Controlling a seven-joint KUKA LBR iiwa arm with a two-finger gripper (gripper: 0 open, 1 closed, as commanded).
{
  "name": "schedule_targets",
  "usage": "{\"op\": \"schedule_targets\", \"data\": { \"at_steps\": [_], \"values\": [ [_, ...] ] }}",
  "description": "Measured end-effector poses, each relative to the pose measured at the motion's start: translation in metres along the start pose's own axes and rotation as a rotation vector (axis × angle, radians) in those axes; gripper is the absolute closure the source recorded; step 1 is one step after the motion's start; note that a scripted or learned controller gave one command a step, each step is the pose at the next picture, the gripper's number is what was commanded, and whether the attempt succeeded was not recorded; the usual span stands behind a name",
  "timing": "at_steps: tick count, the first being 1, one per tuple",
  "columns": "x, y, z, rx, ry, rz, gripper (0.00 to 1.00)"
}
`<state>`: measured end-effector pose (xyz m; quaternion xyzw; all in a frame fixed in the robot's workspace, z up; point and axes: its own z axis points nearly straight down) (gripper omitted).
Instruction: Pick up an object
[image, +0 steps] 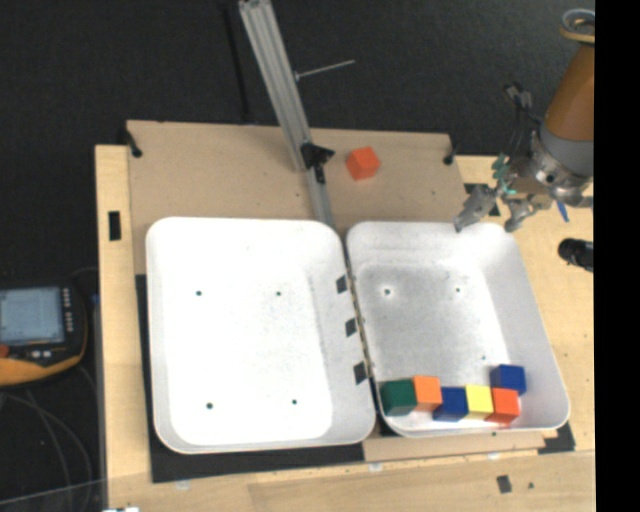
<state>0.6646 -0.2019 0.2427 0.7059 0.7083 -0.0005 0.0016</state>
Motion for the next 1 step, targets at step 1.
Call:
{"op": "schedule_targets", "data": {
  "at_steps": [1],
  "values": [
    [0.0222, -0.0693, 0.1461, 0.0, 0.001, 0.004, 0.0]
  ]
}}
